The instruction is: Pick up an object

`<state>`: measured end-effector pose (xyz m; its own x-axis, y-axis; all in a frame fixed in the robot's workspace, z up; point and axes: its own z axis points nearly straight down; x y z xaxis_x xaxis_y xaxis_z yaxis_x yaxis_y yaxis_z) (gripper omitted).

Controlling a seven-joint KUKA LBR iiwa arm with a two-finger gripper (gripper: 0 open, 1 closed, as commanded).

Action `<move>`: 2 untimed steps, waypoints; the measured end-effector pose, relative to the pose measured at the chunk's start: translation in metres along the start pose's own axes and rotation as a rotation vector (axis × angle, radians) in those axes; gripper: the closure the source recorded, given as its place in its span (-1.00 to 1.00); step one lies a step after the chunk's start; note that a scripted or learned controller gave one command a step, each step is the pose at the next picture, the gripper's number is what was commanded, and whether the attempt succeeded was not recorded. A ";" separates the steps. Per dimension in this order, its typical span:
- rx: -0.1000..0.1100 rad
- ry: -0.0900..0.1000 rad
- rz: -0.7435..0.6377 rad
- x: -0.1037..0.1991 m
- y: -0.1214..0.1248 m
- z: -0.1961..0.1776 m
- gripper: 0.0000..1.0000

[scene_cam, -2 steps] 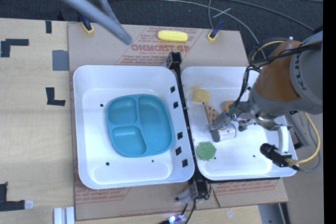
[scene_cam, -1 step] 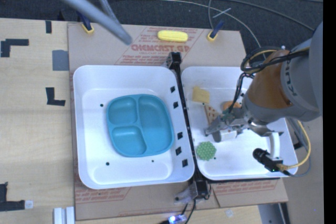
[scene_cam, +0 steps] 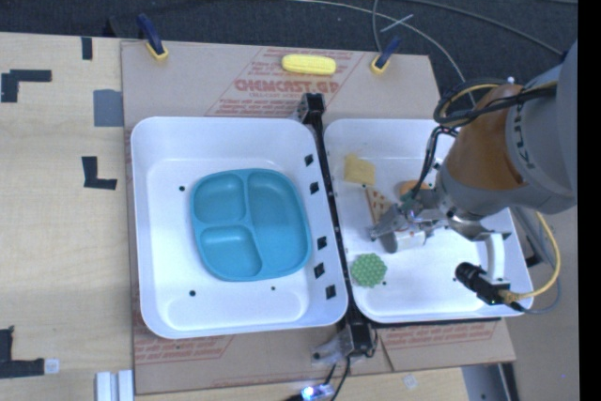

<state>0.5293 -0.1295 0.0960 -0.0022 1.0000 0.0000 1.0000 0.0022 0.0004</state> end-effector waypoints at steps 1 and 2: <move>-0.003 -0.001 0.001 0.000 -0.005 -0.061 1.00; -0.002 -0.001 0.000 0.004 -0.002 -0.104 1.00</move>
